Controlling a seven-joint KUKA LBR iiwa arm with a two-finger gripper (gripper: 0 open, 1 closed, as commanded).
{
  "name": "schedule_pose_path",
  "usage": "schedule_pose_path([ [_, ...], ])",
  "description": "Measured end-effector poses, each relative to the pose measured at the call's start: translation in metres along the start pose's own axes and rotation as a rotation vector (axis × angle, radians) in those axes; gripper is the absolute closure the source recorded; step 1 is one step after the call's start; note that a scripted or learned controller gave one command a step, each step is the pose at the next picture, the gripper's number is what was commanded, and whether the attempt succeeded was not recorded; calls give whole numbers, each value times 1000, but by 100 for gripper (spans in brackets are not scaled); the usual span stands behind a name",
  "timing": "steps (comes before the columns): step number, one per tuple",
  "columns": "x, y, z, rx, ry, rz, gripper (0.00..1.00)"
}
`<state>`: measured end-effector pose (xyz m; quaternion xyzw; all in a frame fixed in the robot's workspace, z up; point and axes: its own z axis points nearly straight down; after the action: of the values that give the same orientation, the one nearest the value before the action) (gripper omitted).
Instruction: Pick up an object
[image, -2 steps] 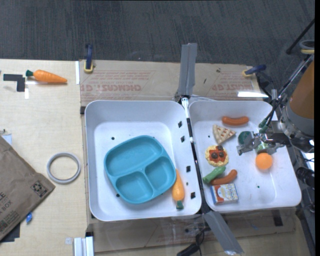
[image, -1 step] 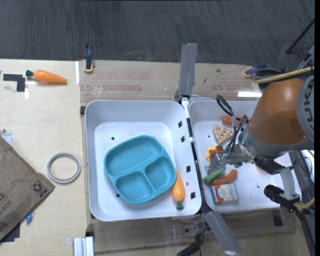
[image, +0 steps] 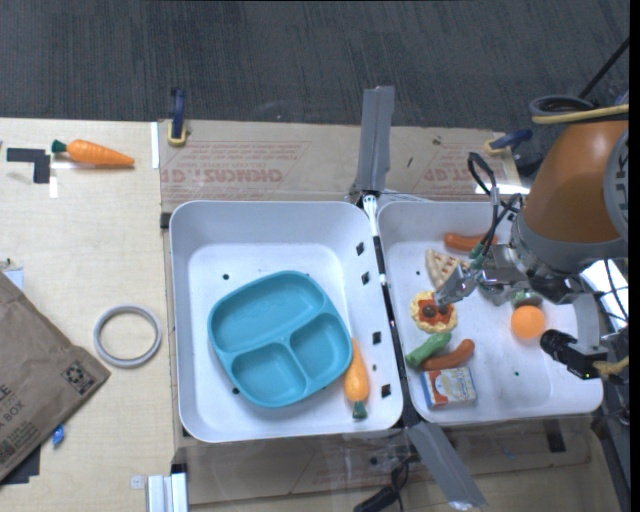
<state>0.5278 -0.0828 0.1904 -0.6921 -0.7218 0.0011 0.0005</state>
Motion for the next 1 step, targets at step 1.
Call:
schedule_pose_path([
  [1,-15,42,89,1,0,-11,0],
])
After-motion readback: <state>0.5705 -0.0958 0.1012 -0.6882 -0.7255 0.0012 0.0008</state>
